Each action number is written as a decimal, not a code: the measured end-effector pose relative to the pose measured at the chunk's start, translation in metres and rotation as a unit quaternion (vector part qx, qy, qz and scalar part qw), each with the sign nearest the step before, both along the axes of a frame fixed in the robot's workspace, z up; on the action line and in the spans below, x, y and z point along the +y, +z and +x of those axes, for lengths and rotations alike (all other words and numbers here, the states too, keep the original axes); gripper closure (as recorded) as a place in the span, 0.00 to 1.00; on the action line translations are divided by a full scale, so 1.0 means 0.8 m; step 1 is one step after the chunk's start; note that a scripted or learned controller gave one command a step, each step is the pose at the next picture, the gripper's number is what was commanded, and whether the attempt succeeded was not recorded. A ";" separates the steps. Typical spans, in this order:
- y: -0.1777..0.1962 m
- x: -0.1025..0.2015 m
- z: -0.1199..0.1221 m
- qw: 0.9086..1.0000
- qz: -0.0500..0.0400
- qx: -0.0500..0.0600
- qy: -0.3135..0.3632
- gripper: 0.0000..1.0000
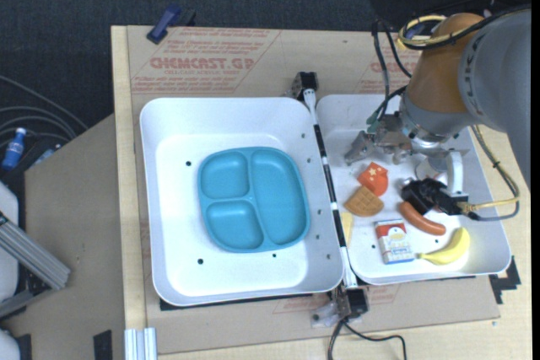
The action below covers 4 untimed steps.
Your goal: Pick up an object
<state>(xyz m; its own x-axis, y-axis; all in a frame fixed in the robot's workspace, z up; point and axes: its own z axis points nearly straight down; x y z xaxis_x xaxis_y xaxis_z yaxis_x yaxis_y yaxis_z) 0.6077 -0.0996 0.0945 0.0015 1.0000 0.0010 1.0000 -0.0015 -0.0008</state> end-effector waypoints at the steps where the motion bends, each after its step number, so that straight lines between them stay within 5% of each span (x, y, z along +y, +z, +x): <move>1: -0.013 0.005 -0.114 1.000 0.000 0.001 0.000 0.00; 2: -0.001 0.005 -0.114 1.000 0.000 0.000 0.000 1.00; 3: 0.121 0.108 -0.064 1.000 0.000 -0.001 0.001 1.00; 4: 0.188 0.118 -0.122 1.000 0.000 0.000 0.001 1.00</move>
<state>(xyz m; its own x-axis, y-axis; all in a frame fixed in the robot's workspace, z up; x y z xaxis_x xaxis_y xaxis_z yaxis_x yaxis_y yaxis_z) 0.5103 -0.0052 0.2451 -0.0006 1.0000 0.0001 1.0000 0.0006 -0.0005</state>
